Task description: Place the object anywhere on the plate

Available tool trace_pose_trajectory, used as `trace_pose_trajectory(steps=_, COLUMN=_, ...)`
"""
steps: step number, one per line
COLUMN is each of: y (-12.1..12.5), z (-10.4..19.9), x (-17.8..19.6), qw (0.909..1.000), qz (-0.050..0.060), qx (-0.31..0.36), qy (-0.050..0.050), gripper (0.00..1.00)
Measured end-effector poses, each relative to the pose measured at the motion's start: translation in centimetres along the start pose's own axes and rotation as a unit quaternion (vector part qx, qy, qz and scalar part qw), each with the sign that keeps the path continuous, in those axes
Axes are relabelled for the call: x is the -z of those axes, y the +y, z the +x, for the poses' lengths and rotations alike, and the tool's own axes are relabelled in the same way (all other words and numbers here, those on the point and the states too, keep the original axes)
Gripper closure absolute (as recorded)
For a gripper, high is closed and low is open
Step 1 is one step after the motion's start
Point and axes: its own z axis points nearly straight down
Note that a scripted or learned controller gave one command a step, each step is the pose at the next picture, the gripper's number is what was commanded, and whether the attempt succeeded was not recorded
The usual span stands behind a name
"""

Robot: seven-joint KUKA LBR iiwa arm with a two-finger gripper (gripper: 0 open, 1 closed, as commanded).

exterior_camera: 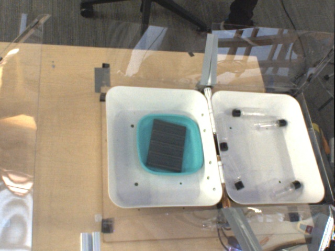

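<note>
At the near edge of the wooden desk [52, 192], a few clamps and cables sit just beside the bins' front rims. Farther in, 2 shallow white bins lie side by side. The left bin [120, 182] holds a teal plate [194, 156] near its middle, and a dark ribbed rectangular object [166, 146] lies flat on it, slightly turned, fully inside the rim; judged from this, the placing looks done. The right bin [261, 150] carries small black pegs and clear fittings. The pincer's state I cannot tell. Beyond the desk stands a chair base [146, 4].
</note>
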Motion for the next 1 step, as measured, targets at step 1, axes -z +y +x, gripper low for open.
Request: trace_pose_trajectory(steps=1, y=-0.35, z=-1.78, x=0.0, qw=1.0, qz=0.0, qx=0.0, qy=0.0, gripper=0.0)
